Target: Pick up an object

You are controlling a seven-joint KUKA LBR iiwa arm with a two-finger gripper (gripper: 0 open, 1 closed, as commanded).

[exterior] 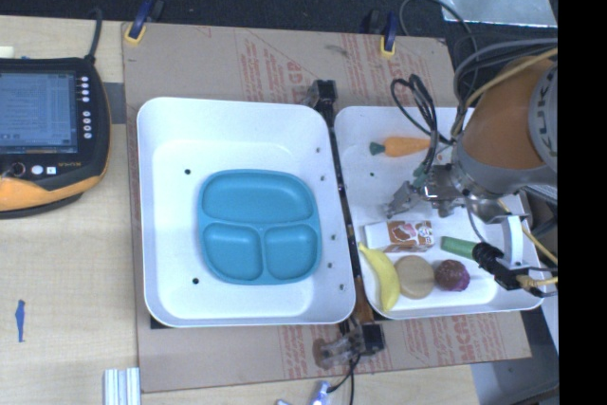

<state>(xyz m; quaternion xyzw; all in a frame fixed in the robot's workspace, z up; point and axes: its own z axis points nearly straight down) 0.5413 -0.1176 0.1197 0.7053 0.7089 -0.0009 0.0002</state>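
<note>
Along the near edge of the right bin (356,123) a row of small toy foods lies packed together: a banana (381,275) at the left, a tan round piece (414,277) touching it, and a dark purple lump (452,275) just beside that. Behind them sits a small printed packet (411,233), and to its right a green piece (458,247) partly covered by black and white hardware on the arm's wrist. Any of these could serve as the object to pick up; none is lifted yet, so the task looks to be at its approach stage.

Above the packet hangs the pincer (414,192), reaching in from the right and lowered over the middle of the bin, apparently set over the clutter to try a grasp. Its metal parts blur against the white floor, and whether its tips are spread or closed cannot be told; nothing is visibly between them. The arm's orange band (503,123) and grey body hide the bin's right side, and cables loop over the far corner.

Farther back lies a toy carrot (401,146), well apart from the near row. The left bin (156,204) holds a blue divided plate (259,225) in its centre. Both bins rest on brown cardboard clamped to the tabletop (66,299). At far left, a teach pendant (47,133) is cut off by the frame.
</note>
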